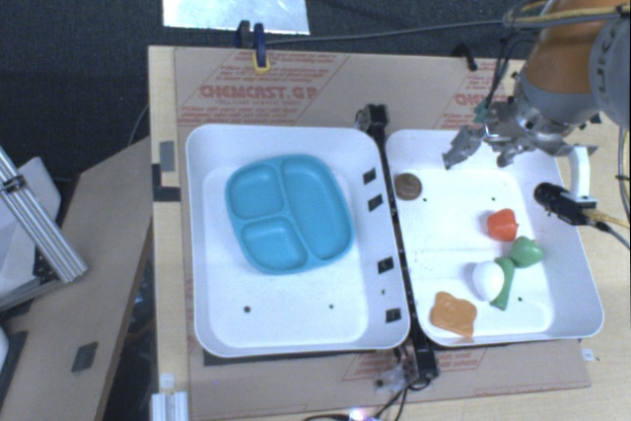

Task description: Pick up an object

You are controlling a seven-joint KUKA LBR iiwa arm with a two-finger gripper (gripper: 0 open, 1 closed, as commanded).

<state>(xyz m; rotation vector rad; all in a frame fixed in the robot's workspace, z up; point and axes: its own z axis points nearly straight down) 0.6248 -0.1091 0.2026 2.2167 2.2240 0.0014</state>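
The right bin (pixel 567 256) is carrying 5 small things, and any 1 would satisfy the task. Nearest the gripper is the brown disc (pixel 407 184), lying flat by the bin's left wall, toward the far edge. It is looking low and hard, so I am judging it awkward: fingers would have to straddle its rim and could skate off.

The red piece (pixel 502 224) is sitting toward the right side, chunkier and probably light plastic, likely the friendliest grab across its width. Just beyond it toward the near edge, the green piece (pixel 520 261) is touching the white egg-shaped piece (pixel 486 279); the egg is looking smooth and rounded, so a slippery squeeze, and the crowding could get in the way. The orange piece (pixel 453 313) is lying at the near-left corner, flattish, close to the wall.

The gripper (pixel 475 145) is hanging over the far edge of the right bin, fingers spread apart and pointing down, nothing between them.

Across the divide, the left bin (pixel 212 311) is holding a blue divided plate (pixel 289 212), sitting about centre.
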